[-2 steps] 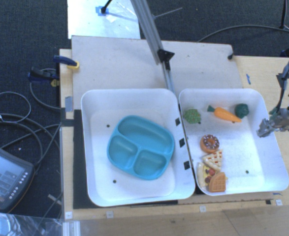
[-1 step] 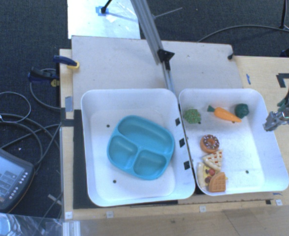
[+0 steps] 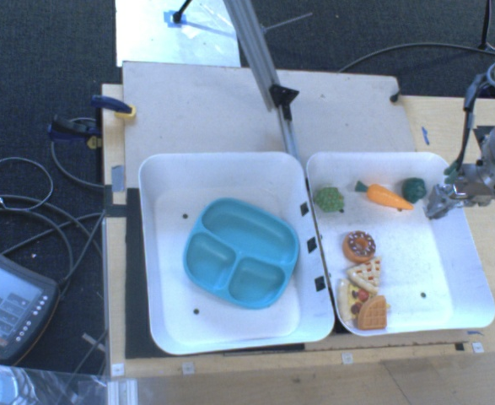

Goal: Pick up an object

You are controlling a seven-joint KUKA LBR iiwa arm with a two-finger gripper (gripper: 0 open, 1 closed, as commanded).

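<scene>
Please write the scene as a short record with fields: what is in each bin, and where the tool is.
left bin: one blue divided plate, lying flat
right bin: toy food
far side of right bin: green broccoli, orange carrot, dark green item
near-left part of right bin: donut, pizza slice, waffle
tool: at the right bin's far right edge, close to the dark green item
held object: none seen
arm: enters from the right
</scene>
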